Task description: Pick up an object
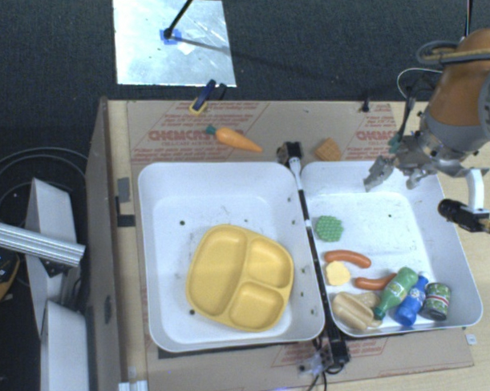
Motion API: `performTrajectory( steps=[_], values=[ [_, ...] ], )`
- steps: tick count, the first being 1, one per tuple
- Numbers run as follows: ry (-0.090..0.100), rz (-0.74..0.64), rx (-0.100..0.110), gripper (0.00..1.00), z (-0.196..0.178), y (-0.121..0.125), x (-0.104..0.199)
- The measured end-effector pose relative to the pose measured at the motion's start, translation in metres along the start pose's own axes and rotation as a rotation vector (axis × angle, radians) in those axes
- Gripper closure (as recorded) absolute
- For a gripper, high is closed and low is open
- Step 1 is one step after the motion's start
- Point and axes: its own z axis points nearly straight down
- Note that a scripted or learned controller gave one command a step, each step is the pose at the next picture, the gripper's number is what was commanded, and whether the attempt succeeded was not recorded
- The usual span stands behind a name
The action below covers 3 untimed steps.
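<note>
My gripper (391,177) hangs over the far end of the right bin (439,232), open, with nothing between its fingers. The objects lie nearer the front of that bin: a green bumpy disc (329,227), an orange sausage (346,258), a yellow disc (338,273), a second sausage (371,282), a hot dog bun (353,310), a green bottle (395,290), a blue bottle (411,303) and a small can (437,300). The gripper is well apart from all of them.
The left bin (162,234) holds a yellow divided plate (240,276). On the cardboard behind the bins lie a carrot (233,139), a brown block (328,151) and a blue and yellow clip (205,97). A black clamp (292,154) sits where the bins meet.
</note>
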Motion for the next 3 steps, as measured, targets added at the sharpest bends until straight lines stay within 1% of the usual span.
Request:
performTrajectory(
  steps=[1, 2, 3],
  values=[
    [0.0, 0.001, 0.001, 0.0, 0.113, -0.067, 0.048],
    [-0.002, 0.002, -0.002, 0.0, 0.112, -0.023, -0.02],
    [0.001, 0.0, 0.001, 0.0, 0.113, -0.064, 0.023]
  ],
)
